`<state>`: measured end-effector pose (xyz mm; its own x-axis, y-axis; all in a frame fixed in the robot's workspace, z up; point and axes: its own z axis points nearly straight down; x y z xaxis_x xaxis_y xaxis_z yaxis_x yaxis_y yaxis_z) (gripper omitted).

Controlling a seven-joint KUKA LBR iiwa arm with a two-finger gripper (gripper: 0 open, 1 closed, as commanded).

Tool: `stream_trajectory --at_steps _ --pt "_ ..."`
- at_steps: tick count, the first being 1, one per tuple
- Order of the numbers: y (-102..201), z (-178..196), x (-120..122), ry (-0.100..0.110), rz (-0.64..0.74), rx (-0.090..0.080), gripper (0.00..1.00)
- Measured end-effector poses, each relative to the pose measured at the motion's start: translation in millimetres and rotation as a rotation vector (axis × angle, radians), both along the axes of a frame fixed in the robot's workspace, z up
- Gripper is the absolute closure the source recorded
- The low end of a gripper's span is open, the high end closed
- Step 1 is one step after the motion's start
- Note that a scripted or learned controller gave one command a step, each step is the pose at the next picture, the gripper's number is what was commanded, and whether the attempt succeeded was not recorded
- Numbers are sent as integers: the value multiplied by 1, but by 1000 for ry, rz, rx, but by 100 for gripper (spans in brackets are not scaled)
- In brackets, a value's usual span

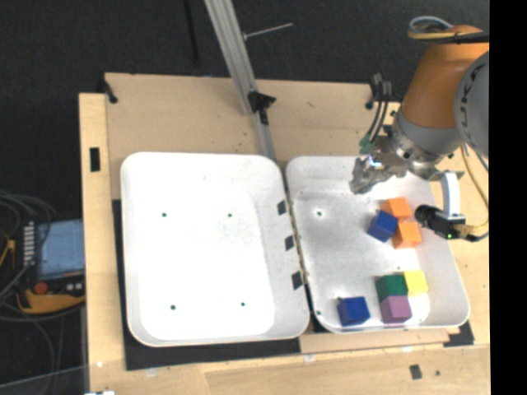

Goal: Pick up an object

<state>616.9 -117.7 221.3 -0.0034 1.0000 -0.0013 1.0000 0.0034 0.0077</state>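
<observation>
The pincer (365, 177) hangs over the far part of the right bin (329, 245), a little left of the cluster of blocks there. From here I cannot tell how it stands: it is a small grey blur under the wrist, and nothing shows in its grip. Above it the grey arm (436, 97) with its orange band comes in from the right, with cables looping round the wrist.

Just to the right of the pincer and nearer to me lie three blocks close together: an orange block (398, 207) farthest, a blue block (382, 226) touching or almost touching it on the left, and a second orange block (408, 234) just right of the blue one. None of them touches the pincer.

At the near edge of the same bin sit four more. A second blue block (353, 311) lies alone towards the left. To its right a green block (391, 286), a yellow block (415, 282) and a purple block (396, 308) are packed against each other, the purple one nearest.

The left bin (140, 220) lies beside the right one, the two joined by dark clips along their shared edge. Both rest on the pale wooden desk (321, 105). A slanted metal rail (235, 48) rises from the far side of the desk. Off to the left, on the dark floor, lies a control pendant (53, 262) with cables.
</observation>
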Motion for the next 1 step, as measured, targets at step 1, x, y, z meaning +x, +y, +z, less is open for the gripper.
stream_trajectory --at_steps 1 --pt "-1 18 1 4 2 1 100"
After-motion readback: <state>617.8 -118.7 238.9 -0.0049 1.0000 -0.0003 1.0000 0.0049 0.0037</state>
